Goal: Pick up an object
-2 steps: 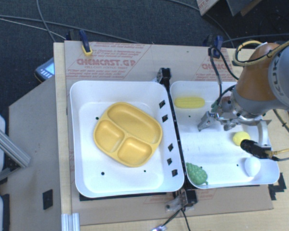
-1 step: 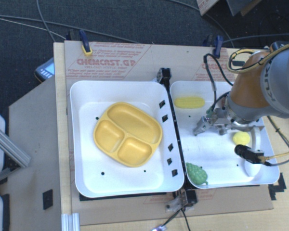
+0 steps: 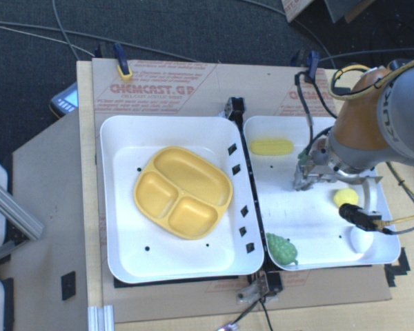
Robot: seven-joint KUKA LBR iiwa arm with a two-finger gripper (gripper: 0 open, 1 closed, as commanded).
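Observation:
My gripper (image 3: 308,179) hangs low over the middle of the right bin (image 3: 290,216), above bare white floor. A flat yellow oblong piece (image 3: 271,147) lies at the bin's back, up and to the left of the gripper. To the gripper's right, a small yellow round object (image 3: 346,198) sits partly under the arm. A green knobbly object (image 3: 283,249) rests at the bin's front left corner. A pale white object (image 3: 363,241) lies near the front right corner. I see nothing held in the gripper.
The left bin (image 3: 117,185) holds a yellow divided plate (image 3: 183,192). A black divider with clips (image 3: 243,185) runs between the bins. The grey arm with its orange band (image 3: 362,116) and a black cable connector (image 3: 359,217) overhang the right bin's right side.

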